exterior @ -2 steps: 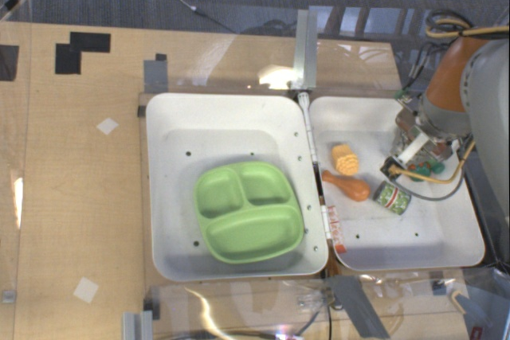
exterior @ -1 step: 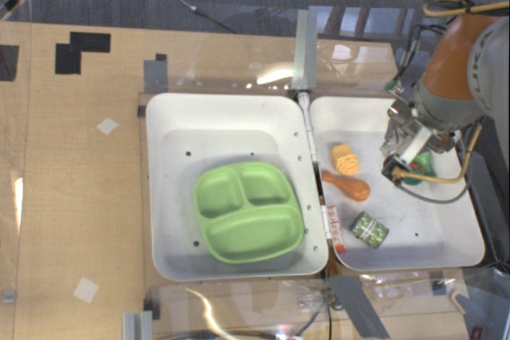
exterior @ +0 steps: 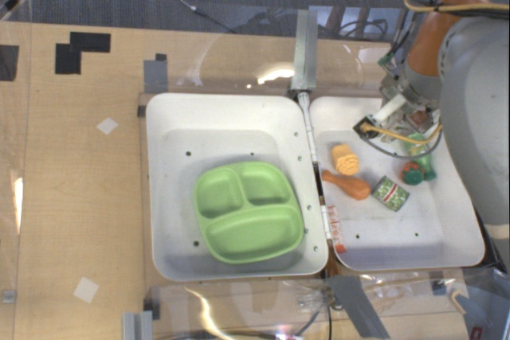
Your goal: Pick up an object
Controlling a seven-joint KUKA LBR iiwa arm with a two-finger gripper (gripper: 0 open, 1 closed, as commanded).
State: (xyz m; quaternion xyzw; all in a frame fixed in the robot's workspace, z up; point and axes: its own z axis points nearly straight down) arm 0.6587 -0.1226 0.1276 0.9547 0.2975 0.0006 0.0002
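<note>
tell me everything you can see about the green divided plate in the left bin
The green divided plate is a light green, rounded-rectangle tray that looks like matte plastic. It has three compartments: two smaller ones along its far side and one long one along its near side, all bare. It lies flat and right way up, turned slightly askew, on the floor of the left white bin, toward the bin's near right part. Nothing but the bin floor touches it.

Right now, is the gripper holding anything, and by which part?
Cannot be told. The gripper hangs over the right bin, its fingertips unclear; the corn lies loose.
</note>
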